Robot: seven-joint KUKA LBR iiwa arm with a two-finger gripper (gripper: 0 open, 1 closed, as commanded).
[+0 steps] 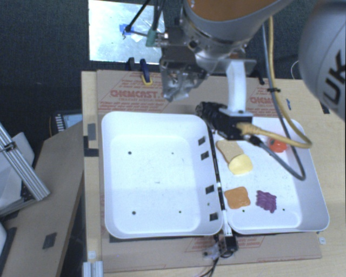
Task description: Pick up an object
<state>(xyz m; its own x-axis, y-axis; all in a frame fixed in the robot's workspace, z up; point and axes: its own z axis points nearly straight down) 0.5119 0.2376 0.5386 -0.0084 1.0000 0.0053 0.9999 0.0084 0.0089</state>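
**Ana:** While the arm [227, 16] hangs across the top of the bench, where's the gripper [175, 86]?

**Ben:** Up high at the back, Ana, over the brown cardboard [130, 92] behind the left bin [105, 178]. It's a blurry metal lump from this angle. Clenched or released, I cannot tell, and I can't make out anything in its grasp.

**Ana:** And the things to pick?

**Ben:** All over in the right bin [319, 211], well apart from the gripper. A yellow block [240, 164] lies near the divider, touching a tan wedge [228, 149] just behind it. Closer to the front edge there's an orange slab [237, 197], lying flat, and just beside it, to its right, a purple cluster [266, 200]. The two sit close but don't touch.

**Ana:** Anything further back?

**Ben:** A small red piece [278, 145], half hidden behind a yellow hose [275, 138] that curves across the back of that bin. The hose runs out of a black fitting [221, 121] at the bin's rear corner, below a white post [237, 89].

**Ana:** And the bins?

**Ben:** Side by side, rims touching along the middle.
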